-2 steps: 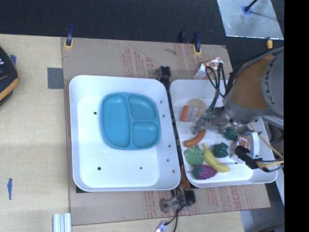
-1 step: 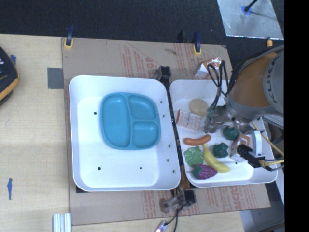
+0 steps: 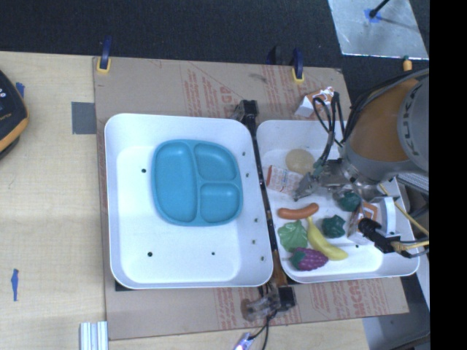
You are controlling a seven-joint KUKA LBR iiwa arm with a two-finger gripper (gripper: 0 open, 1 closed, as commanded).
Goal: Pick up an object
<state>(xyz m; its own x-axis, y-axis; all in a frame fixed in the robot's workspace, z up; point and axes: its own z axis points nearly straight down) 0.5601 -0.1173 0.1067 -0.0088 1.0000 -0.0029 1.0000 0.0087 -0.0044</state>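
Near the front of the right bin point(image 3: 398, 267) lay purple grapes point(image 3: 309, 259), a banana point(image 3: 325, 242) and a hot dog point(image 3: 298, 211). My claw point(image 3: 310, 183) hung just above them, beside a tan ball point(image 3: 298, 160). I couldn't tell how it stood. A blue plate point(image 3: 196, 181) sat in the left bin point(image 3: 128, 254).

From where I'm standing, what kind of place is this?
Most likely a robotics lab test bench. Two white bins sit on cardboard clamped to the table, a robot arm reaches over toy food such as a banana and grapes, and a blue divided plate lies in the left bin.
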